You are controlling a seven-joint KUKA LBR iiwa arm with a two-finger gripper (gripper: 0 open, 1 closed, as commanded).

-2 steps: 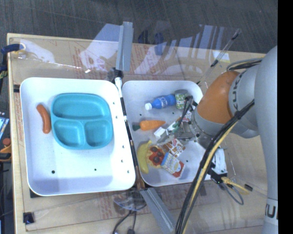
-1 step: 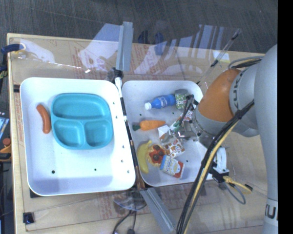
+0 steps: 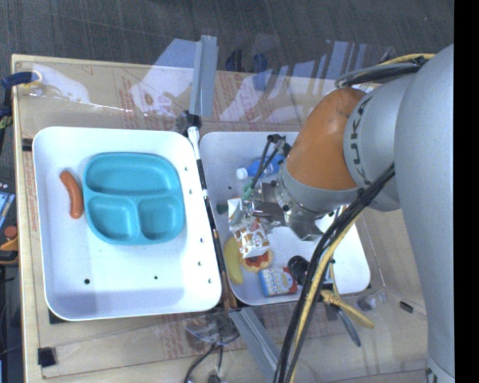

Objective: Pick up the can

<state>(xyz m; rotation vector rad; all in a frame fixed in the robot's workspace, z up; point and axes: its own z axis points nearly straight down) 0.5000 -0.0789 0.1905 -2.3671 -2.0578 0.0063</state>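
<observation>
Bench: two white bins side by side, right bin crowded.
Pincer: low among the clutter; its grip I cannot tell.
Can: likely the printed item just below, beside a banana.
Tip: centre over it, descend straight.
Left bin: blue tray, sausage.

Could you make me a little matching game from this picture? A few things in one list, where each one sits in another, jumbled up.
Things:
1. orange sausage-shaped toy
2. turquoise plastic three-compartment tray
3. yellow banana-shaped toy
4. grey robot arm with orange band

Places:
A. middle of the left white bin
B. over the right white bin
C. left bin, beside the tray's left edge
D. right bin, near its left wall

Pairs: 1-C, 2-A, 3-D, 4-B
</observation>
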